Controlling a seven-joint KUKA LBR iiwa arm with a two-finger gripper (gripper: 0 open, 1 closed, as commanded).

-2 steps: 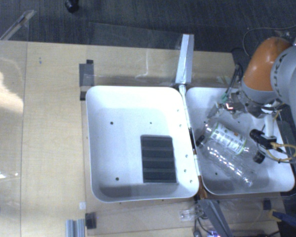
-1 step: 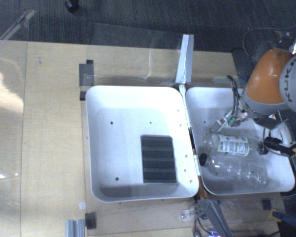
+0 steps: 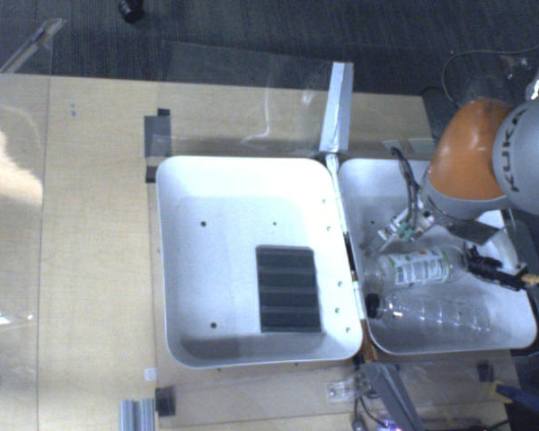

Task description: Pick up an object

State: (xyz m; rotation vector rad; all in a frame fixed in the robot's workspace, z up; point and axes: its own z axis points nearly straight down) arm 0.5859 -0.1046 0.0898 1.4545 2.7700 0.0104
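arm is down over the right bin, gripper just above a clear plastic bottle w/ a 2nd clear bottle beside it. can't tell the gripper's state, nothing visibly held, so pick not yet done. black ribbed block sits in the left bin.

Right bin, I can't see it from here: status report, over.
Gripper low in right bin, over clear plastic bottles. Nothing seen held. Black ridged block in left bin. Arm overhangs right bin.
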